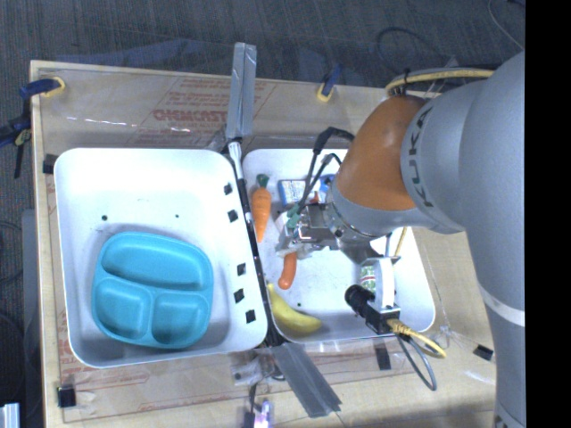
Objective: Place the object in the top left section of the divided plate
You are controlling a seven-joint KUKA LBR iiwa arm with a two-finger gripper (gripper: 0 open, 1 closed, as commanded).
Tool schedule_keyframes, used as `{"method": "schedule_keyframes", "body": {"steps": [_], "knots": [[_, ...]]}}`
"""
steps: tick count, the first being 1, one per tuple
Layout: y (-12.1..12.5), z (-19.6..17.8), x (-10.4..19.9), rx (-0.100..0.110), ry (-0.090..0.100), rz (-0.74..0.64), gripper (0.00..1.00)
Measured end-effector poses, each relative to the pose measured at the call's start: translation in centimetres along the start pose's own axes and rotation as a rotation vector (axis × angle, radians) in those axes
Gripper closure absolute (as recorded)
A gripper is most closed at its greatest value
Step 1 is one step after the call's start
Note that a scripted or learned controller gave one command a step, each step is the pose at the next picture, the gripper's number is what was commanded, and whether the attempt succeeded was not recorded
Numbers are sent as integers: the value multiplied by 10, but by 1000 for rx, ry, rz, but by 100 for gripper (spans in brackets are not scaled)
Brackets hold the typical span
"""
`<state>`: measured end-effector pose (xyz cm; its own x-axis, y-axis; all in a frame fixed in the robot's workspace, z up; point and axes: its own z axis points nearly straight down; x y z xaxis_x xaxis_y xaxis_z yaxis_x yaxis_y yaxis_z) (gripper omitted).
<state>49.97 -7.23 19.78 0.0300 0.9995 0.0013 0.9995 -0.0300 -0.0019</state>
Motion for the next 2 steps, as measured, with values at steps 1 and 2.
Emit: {"method": "schedule_keyframes", "body": {"steps": [1, 2], "knots": [[51, 6, 71, 2, -1, -98, 100], [18, 7, 83, 2, -1, -432, 100]]}}
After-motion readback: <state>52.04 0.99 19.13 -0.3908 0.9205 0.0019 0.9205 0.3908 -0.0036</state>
